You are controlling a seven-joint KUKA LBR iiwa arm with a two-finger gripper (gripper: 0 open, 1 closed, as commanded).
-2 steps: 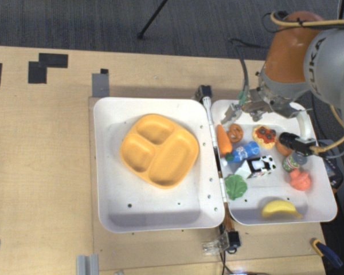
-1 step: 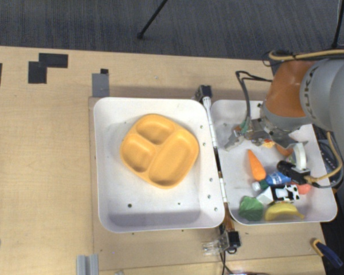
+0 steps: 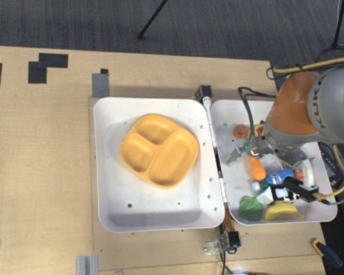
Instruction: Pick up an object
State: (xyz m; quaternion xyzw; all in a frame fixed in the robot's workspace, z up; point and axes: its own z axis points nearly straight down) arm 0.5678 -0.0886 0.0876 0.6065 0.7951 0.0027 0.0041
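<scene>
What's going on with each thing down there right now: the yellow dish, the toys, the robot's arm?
Yellow divided plate: right way up, alone in the left bin.
Orange carrot-like toy: lying in the right bin, beside the gripper.
Green toy: resting at the bin's near edge.
Yellow toy: lying beside the green one.
Gripper: lowered into the right bin, over the toys.

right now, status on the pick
Gripper low in right bin, nothing seen held. Carrot beside it. Clutter: green toy, yellow toy.
</scene>
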